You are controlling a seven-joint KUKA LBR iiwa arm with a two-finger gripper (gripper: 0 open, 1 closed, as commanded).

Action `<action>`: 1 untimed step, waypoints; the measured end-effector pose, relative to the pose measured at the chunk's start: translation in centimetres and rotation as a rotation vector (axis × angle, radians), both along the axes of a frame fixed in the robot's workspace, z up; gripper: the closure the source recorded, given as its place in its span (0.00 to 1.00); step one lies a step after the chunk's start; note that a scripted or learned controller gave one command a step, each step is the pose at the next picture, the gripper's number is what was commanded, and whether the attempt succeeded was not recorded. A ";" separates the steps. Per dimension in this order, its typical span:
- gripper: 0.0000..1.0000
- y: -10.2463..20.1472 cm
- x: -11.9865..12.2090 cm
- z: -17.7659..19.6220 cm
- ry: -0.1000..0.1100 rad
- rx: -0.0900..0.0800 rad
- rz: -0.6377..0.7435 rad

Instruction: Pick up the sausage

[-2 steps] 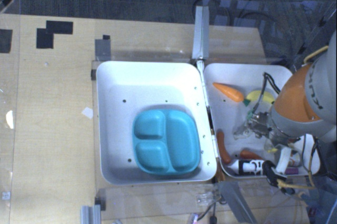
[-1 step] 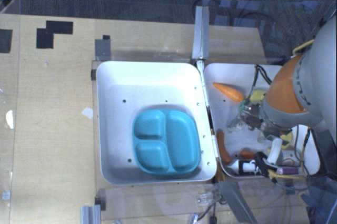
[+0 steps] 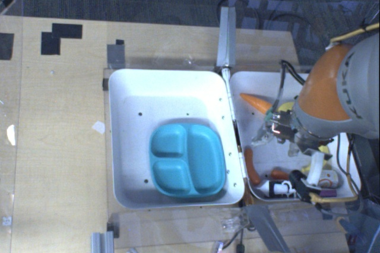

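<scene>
Against the left wall of the right bin (image 3: 240, 87), near its front corner: the sausage (image 3: 252, 165), reddish-brown, lying lengthwise along the wall, hardly any gap on that side, bare white floor open to its right. Just right of it, along the front edge, a small red-and-black item (image 3: 280, 175) and a white bottle (image 3: 316, 170). Farther back, an orange carrot (image 3: 255, 103), tilted. Above the bin's middle, the end effector (image 3: 274, 127), apart from the sausage, nothing seen in it; open or closed, cannot tell. Across the divider, the left bin (image 3: 127, 127) with a blue divided tray (image 3: 187, 158), on the wooden counter (image 3: 53, 145).
</scene>
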State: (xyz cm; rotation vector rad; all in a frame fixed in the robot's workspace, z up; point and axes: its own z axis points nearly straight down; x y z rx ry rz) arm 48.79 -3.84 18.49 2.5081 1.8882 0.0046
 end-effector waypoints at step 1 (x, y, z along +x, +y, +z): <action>0.00 1.2 -0.1 -0.1 0.002 0.000 -0.275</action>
